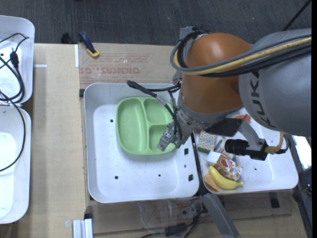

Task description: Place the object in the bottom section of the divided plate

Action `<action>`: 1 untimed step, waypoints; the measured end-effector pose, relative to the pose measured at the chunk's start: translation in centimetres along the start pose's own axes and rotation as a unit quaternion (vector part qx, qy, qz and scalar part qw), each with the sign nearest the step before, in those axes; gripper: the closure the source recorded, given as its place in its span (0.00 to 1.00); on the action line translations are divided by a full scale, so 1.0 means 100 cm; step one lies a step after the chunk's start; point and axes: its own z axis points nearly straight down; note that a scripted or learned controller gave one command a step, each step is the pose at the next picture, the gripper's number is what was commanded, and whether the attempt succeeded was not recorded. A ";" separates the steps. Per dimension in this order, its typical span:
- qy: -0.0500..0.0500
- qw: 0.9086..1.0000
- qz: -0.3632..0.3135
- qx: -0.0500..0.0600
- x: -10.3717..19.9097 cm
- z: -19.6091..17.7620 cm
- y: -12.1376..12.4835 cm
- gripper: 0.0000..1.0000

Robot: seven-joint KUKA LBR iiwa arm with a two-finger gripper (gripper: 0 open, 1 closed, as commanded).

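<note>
Grey KUKA arm w/ an orange band reaches in from the view's right and hangs low over a white bin (101, 152). In that bin lies a green divided plate (132, 128) w/ three compartments: one large, two small.

The gripper (168, 139) sits over the small lower-right compartment, near its rim. I can't tell how far open it is, or whether it has hold of anything. Its tip is a small grey blur, poss. the object itself.

If not, the object is prob. in the neighbouring bin (277, 177), where a yellow banana (225, 181) and a printed packet (230, 167) lie touching. The banana looks light, smooth and fairly stiff, so I'd take it across the middle of its curve.
</note>
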 end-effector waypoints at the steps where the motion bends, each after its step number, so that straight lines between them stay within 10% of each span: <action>1: -0.001 1.000 -0.020 -0.002 0.036 0.032 0.039 1.00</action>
